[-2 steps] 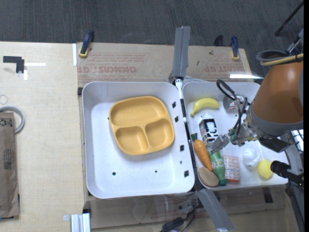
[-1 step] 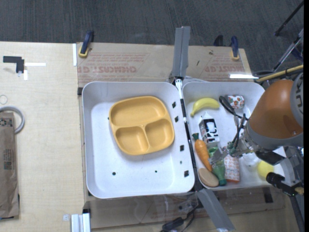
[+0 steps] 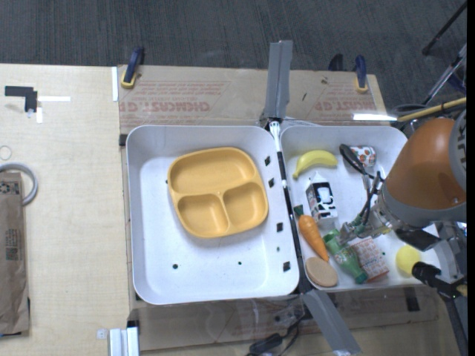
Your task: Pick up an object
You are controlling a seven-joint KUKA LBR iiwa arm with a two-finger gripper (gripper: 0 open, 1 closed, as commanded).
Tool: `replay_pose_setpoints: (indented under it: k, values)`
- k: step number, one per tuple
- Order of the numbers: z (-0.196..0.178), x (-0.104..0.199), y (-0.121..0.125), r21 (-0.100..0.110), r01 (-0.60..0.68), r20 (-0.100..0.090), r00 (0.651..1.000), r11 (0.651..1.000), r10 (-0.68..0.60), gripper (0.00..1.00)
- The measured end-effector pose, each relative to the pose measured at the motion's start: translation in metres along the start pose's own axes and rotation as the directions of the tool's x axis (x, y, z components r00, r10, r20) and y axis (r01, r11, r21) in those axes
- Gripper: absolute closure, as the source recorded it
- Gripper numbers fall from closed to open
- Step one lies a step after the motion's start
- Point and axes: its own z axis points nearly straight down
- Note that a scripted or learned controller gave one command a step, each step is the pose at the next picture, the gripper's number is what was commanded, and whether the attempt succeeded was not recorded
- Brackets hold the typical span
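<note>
Resting in white bin [image 3: 148,273]: smooth three-compartment yellow plate [image 3: 217,191].

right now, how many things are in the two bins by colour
Yellow: 3 – divided plate, banana, round yellow item
Orange: 1 – carrot
Green: 1 – green bottle
White: 1 – white can
Tan: 1 – round tan piece
Red/pink: 1 – packet
Total: 8, plus a small patterned item of mixed colour.
</note>
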Motion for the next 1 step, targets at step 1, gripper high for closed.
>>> replay_pose_setpoints:
  k: [1]
  values:
    - [-0.0737, -0.0069, 0.1035, 0.0, -0.05, 0.002, 0.999, 0.999, 0.05, 1.0]
